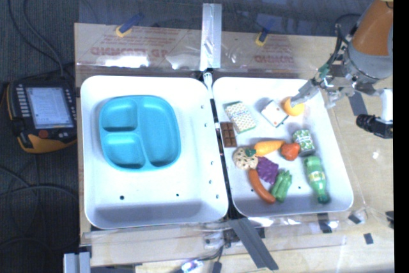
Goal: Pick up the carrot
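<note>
The carrot (269,147) is orange with a green end and lies flat near the middle of the right bin (342,166), pointing right. It lies between a cookie (243,158) and a red fruit (290,151). My gripper (307,93) hangs over the bin's far right corner, just above and right of an orange fruit (294,106). It is well away from the carrot, up and to the right. Nothing shows in its grasp.
Around the carrot lie a checkered box (239,116), a white block (273,113), a chocolate bar (228,133), purple grapes (267,169), a sausage (261,187), a green vegetable (282,182), a green can (302,139) and a green bottle (316,178). The left bin (92,188) holds a blue divided plate (137,131).
</note>
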Available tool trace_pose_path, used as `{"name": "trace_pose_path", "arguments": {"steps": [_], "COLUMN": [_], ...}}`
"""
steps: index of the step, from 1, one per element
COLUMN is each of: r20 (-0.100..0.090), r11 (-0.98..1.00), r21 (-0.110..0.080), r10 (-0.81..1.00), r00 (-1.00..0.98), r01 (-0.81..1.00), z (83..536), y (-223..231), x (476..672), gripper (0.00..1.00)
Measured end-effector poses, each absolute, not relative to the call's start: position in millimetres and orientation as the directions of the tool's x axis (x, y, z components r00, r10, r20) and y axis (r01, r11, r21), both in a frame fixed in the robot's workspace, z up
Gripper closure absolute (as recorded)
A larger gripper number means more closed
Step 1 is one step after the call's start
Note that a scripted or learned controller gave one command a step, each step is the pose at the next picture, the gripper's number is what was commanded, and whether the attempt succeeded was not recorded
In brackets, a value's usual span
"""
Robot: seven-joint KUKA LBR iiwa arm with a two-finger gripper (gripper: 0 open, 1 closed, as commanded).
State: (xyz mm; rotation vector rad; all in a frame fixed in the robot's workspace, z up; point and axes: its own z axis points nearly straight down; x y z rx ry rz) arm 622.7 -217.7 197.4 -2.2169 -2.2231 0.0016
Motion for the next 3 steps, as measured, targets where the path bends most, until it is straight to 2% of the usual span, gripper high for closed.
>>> {"name": "trace_pose_path", "arguments": {"steps": [1, 2, 3], "r20": [0.005, -0.001, -0.005], "r11": [-0.015, 0.049, -0.040], "r21": [0.006, -0.002, 0.014], "r10": [1.000, 0.999, 0.999], "r00": [0.015, -0.049, 0.040], "r01": [1.000, 0.999, 0.999], "z": [108.8, 144.7, 90.9], "y": [-215.1, -219.8, -194.8], "x": [645.3, 552.6, 506.7], "gripper": [0.00, 0.00, 0.00]}}
